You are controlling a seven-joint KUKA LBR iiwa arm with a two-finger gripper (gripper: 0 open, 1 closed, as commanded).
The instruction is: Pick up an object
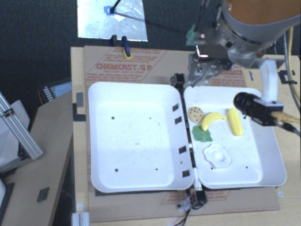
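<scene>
I see the pincer [200,76] hanging over the right bin's [263,173] far left corner; I cannot tell its state. In that bin lie a cookie [195,113], banana [211,120], corn [235,121], leaf [202,134] and egg [217,156].

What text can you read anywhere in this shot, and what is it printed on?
"CHEMCAST G P", red print on the brown board behind the left bin; the last letters are unsure.
More red print on the same board by the arm: partly hidden and too blurred to read.
Red print on the board's near edge below the bins: too small to read.
</scene>
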